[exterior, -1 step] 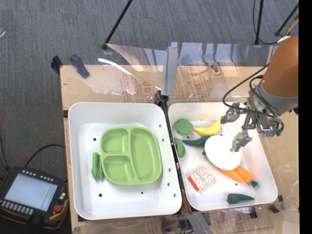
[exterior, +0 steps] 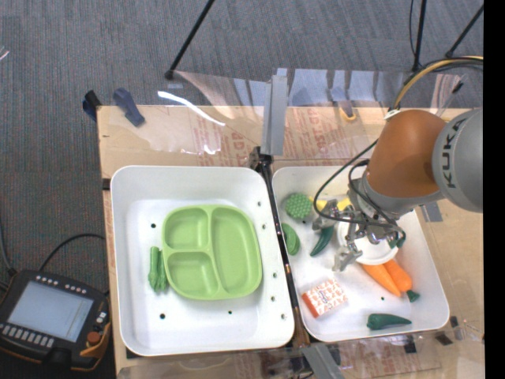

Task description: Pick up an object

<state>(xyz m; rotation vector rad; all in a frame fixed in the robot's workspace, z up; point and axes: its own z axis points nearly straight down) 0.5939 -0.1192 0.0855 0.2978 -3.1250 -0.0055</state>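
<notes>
Reaching in from the right over the wooden bench (exterior: 197,136), our grey arm with its orange band (exterior: 402,160) hangs above the right-hand shallow white bin (exterior: 430,310). Our hand (exterior: 364,242) sits low among the toys there, but cables and metal parts crowd it, so we cannot tell how it is set or whether it has anything.

The left-hand shallow white bin (exterior: 130,212) carries a light green plastic plate with three compartments (exterior: 211,251), and a small green pea pod toy (exterior: 157,269) lies just beside the plate's left edge.

In the right bin, from larger to smaller, we see an orange plastic carrot (exterior: 390,278) just below the hand, a red and white printed packet (exterior: 325,298) near the front, a round knobbly green toy (exterior: 298,206) near the divider, a dark green pepper-like toy (exterior: 388,320) at the front right, a dark green pod (exterior: 323,241) just left of the hand, and a small green oval piece (exterior: 291,238) beside the divider.

We judge the carrot the likeliest target: probably light, stiff and rather slick, tapering at one end. Taking it across its thicker middle should keep it from squirting out. The packet looks flat and harder to pinch.
</notes>
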